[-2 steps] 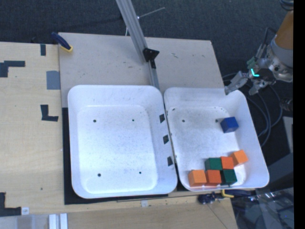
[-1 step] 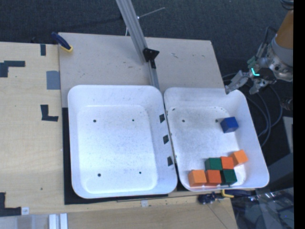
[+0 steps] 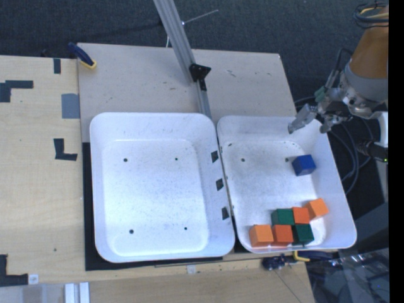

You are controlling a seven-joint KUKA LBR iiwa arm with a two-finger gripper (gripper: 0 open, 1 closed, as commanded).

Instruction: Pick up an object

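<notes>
Blue block (image 3: 303,164) sits alone in the right bin (image 3: 252,169), just below the claw (image 3: 310,122). We can't tell how wide the claw is. Nothing's between its fingers.

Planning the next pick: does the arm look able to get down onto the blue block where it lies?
Probably yes. The blue block lies alone in the right bin, apart from the orange and green blocks clustered at the near wall, and the hand hangs just beyond it above the far rim with nothing between.
</notes>
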